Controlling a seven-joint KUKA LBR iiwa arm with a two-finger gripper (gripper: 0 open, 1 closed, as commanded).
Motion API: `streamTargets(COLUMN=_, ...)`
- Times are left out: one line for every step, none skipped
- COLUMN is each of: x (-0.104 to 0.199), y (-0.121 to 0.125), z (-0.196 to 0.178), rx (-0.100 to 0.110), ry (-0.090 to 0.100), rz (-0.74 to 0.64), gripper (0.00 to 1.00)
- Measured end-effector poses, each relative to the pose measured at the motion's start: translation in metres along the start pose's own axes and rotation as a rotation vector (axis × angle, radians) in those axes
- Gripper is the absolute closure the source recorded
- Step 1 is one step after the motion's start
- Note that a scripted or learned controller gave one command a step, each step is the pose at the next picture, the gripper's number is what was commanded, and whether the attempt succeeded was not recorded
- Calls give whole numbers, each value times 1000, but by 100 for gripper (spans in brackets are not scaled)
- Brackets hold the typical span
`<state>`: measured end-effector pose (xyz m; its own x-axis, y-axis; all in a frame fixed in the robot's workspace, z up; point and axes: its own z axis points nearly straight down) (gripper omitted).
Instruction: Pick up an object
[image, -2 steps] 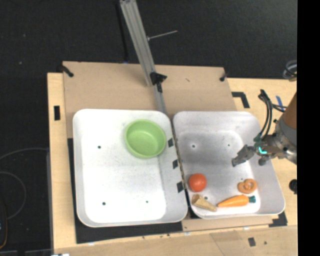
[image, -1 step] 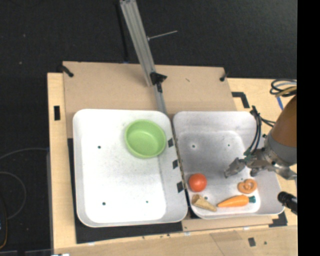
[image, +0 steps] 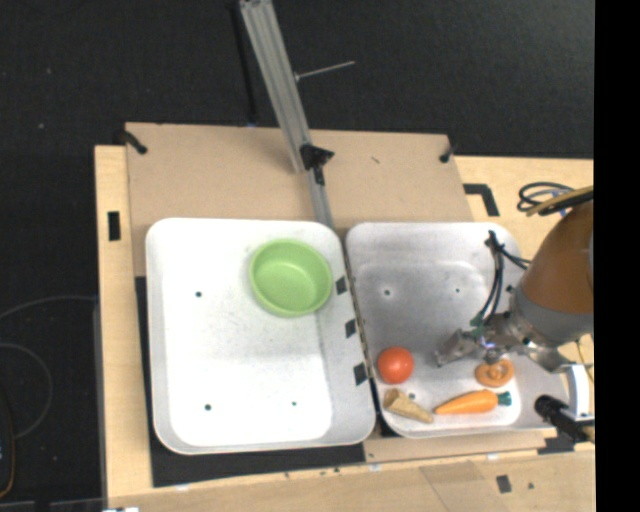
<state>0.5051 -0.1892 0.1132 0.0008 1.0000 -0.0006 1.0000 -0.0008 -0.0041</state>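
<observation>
My gripper (image: 450, 350) hangs low over the right bin (image: 420, 260), near its front, on the grey arm with the orange band that reaches in from the right. A red ball (image: 396, 365) lies just to its left, a short gap apart. An orange round piece (image: 493, 374) sits just to the gripper's right, under the wrist. An orange carrot (image: 467, 403) and a tan wedge (image: 407, 406) lie along the bin's front edge. Nothing shows held in the gripper.
A green bowl (image: 291, 277) stands in the left bin (image: 200, 400), toward its back right. A grey metal pole (image: 285, 100) slants up from between the bins. Cables (image: 493, 280) hang off the arm over the right bin's right side.
</observation>
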Motion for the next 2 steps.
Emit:
streamTargets(x=-1, y=0, z=13, rx=-4, ry=-1, rz=2, gripper=0)
streamTargets(x=-2, y=1, z=1, rx=-9, ry=-2, rz=7, gripper=100)
